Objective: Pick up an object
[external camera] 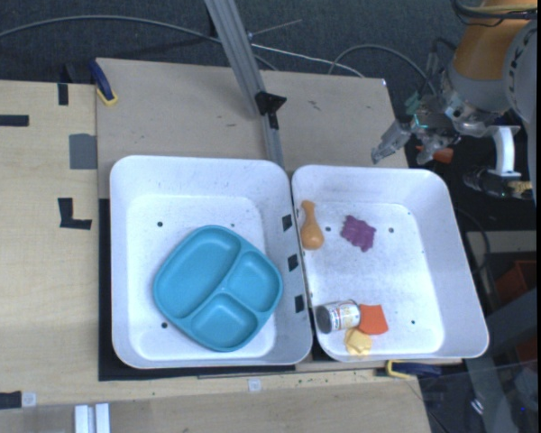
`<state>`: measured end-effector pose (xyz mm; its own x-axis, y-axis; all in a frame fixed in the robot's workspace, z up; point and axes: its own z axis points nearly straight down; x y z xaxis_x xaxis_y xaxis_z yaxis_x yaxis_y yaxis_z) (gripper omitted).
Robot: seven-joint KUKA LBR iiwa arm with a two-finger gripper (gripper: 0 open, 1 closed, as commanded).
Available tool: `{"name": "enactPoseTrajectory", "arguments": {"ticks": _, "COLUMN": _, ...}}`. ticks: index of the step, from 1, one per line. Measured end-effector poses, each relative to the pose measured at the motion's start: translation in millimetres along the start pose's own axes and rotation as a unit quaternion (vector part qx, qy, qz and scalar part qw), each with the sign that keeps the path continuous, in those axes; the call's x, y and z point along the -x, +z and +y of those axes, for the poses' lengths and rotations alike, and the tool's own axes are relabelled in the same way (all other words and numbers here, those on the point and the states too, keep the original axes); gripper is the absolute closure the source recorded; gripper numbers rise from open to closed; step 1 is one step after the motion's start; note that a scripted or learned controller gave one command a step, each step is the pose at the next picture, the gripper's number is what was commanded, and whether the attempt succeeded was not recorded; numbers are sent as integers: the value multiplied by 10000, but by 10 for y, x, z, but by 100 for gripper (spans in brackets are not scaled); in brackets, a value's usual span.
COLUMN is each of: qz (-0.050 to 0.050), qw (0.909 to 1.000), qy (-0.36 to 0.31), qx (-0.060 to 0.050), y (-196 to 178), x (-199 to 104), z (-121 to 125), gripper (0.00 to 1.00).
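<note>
In the right bin (451,269) lie several small objects. A tan gourd-shaped toy (312,227) rests by the left wall, and a purple piece (358,233) lies near the middle. A small metal can (339,317) lies on its side at the front, with an orange block (373,318) and a yellow piece (358,342) beside it. My gripper (408,148) hangs beyond the bin's far right corner, above the bench and outside the bin. It is open, with nothing between its fingers.
The left bin (126,242) holds a blue divided plate (218,287). A grey metal post (239,43) slants up from the far edge between the bins. Cables run across the dark floor behind the bench.
</note>
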<state>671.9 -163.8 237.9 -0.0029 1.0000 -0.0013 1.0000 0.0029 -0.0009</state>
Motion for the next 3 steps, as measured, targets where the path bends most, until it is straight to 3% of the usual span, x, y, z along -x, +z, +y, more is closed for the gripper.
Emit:
{"name": "enactPoseTrajectory", "arguments": {"ticks": 1, "qz": -2, "qw": 10000, "qy": 1, "qx": -3, "y": 0, "x": 1, "z": -1, "gripper": 0}}
{"name": "enactPoseTrajectory", "arguments": {"ticks": 3, "qz": 4, "qw": 10000, "qy": 6, "qx": -35, "y": 1220, "x": 109, "z": -44, "gripper": 0}}
